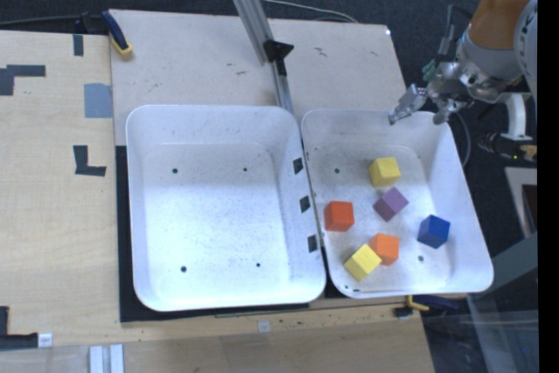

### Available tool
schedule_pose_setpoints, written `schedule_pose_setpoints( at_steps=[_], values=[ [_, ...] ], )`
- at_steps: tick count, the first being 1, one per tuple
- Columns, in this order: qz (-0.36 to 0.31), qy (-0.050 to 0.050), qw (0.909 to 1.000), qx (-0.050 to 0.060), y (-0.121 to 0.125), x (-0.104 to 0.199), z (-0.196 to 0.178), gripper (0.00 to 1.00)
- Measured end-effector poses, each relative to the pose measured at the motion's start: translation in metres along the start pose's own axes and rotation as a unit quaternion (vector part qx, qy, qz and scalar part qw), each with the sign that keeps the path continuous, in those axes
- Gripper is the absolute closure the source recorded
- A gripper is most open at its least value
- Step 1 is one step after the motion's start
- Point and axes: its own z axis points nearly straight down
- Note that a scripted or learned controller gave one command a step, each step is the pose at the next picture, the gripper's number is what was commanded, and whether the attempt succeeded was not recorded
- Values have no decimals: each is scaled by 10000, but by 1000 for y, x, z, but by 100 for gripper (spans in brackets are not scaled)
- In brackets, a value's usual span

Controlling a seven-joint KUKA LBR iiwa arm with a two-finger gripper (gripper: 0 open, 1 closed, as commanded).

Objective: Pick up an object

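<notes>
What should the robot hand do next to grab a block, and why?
Probably come down and toward the near side, over the upper yellow block. The gripper hangs above the right bin's far edge with nothing between its fingers, and that block looks closest to it and stands apart from the others.

The arm (502, 22) is grey with a rounded orange band above the wrist. Black cables loop over its top and run down its side. The tool (421, 107) is small, metallic grey.
</notes>
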Motion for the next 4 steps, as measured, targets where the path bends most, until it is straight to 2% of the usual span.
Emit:
schedule_pose_setpoints(
  at_steps=[1, 2, 3, 4],
  values=[
    [9, 11, 10000, 31, -26, -10, 121, 0],
    [4, -3, 10000, -40, -20, -11, 48, 0],
    [13, 11, 10000, -12, -47, -6, 117, 0],
    [5, 15, 10000, 16, -87, 28, 116, 0]
  ],
)
